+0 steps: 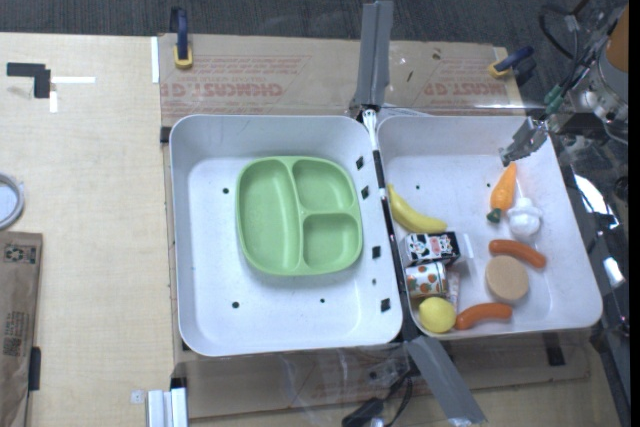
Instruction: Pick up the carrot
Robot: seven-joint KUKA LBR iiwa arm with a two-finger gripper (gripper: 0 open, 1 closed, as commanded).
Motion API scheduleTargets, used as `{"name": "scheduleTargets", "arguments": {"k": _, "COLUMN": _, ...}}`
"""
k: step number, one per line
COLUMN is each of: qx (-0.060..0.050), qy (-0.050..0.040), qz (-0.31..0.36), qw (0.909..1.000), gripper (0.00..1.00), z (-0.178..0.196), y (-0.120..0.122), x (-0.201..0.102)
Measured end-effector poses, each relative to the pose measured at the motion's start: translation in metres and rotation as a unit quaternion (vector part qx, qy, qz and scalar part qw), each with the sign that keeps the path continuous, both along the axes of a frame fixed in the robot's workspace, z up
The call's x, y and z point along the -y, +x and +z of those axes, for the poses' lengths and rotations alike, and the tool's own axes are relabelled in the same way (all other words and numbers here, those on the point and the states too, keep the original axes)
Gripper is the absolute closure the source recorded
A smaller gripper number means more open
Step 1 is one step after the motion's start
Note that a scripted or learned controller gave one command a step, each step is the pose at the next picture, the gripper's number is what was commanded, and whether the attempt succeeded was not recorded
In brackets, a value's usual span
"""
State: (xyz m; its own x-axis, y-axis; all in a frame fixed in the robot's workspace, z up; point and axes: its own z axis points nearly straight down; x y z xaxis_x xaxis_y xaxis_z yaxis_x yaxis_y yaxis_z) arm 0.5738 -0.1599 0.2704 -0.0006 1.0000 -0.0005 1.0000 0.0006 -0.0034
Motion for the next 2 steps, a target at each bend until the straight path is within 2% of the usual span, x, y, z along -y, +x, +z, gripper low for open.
{"name": "scheduleTargets", "arguments": {"k": 1, "qx": 0.002, "qy": 0.0003, "qz": 0.078, "qw": 0.9970, "gripper": 0.00, "z": -0.1723, "y": 0.0180, "x": 0.0446}}
{"name": "scheduleTargets", "arguments": {"k": 2, "qx": 0.002, "qy": -0.0001, "qz": 0.076, "qw": 0.9971, "gripper": 1.00, "z": -0.1626, "y": 0.0182, "x": 0.0458}}
